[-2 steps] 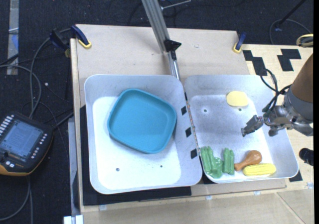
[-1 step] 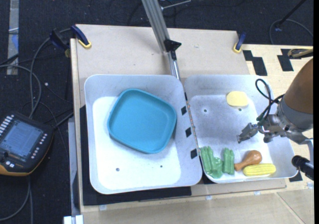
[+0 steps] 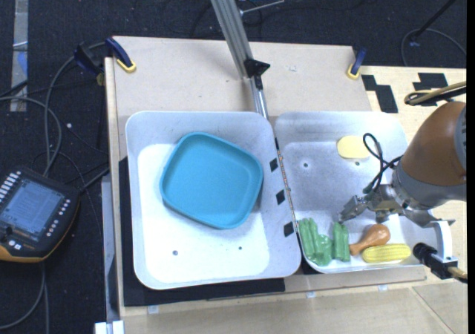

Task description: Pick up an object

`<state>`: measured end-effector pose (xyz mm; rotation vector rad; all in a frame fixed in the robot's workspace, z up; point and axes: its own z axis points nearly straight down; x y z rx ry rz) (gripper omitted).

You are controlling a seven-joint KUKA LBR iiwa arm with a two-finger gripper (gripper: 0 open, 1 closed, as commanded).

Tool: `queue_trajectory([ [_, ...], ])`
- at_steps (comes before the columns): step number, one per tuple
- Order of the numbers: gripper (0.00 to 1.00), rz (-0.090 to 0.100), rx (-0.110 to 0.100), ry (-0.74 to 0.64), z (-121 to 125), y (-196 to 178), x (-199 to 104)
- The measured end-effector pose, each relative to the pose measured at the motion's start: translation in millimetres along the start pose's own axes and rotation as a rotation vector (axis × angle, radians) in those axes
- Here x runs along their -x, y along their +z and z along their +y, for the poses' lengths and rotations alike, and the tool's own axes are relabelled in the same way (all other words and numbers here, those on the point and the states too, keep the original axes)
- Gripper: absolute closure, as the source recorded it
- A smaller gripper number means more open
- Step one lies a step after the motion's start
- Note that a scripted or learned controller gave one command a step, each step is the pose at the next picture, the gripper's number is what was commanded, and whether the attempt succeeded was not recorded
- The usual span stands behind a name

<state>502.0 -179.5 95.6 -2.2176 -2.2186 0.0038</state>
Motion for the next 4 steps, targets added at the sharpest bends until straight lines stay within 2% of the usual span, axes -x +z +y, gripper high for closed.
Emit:
queue_trajectory([
  [1, 1.00, -0.002, 0.005, 0.001, 1, -13, 1],
  [4, 1.00, -0.003, 0.009, 0.000, 15, -147, -9],
])
